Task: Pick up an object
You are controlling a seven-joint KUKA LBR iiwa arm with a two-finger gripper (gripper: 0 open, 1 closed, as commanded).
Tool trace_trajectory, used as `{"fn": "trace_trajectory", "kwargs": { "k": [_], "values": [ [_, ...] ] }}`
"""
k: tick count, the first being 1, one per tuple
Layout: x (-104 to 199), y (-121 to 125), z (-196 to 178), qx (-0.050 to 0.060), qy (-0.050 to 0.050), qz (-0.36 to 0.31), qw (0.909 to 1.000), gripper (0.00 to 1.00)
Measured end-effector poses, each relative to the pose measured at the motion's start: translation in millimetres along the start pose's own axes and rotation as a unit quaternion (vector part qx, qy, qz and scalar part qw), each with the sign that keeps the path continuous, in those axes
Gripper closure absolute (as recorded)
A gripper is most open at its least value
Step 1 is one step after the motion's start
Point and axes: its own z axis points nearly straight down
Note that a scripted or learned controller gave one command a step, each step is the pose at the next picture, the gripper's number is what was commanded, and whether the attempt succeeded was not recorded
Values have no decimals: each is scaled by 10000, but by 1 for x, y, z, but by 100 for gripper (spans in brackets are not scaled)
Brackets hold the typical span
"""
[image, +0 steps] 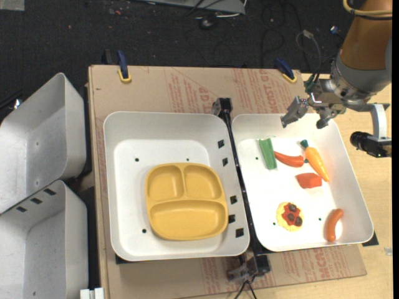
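We see the arm reaching in from the right, its hand hovering with fingers spread over the far rim of the right bin, pinching nothing. Just below the hand lies a toy carrot, orange with a green top, beside a green stick.

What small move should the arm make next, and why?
Probably lower toward the carrot. The open gripper hovers above the right bin's far edge with nothing between its fingers, and the carrot lies nearest, just below it in the picture.
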Motion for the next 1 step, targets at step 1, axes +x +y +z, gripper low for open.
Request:
{"fn": "trace_trajectory", "kwargs": {
  "k": [1],
  "values": [
    [-4,-2,44,22,3,10,10000,0]
  ]
}}
